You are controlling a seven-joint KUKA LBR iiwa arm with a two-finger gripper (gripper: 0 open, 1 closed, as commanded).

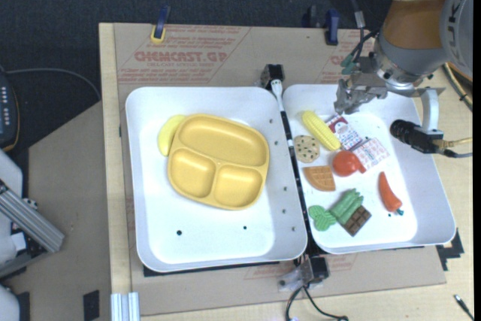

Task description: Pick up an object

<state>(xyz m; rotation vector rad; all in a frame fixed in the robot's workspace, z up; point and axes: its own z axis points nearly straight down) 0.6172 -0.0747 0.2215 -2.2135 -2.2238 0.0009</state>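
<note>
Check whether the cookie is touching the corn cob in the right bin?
Apart. The camera view shows a strip of white bin floor between the cookie and the corn cob.

Board lettering: "CHEMCAST GP" in red, printed on the brown board [188, 49] under the bins, up and to the left of the gripper [352, 103].
Packet print: red marks on the white packet [359, 144], just below the gripper; too small to read.
</note>
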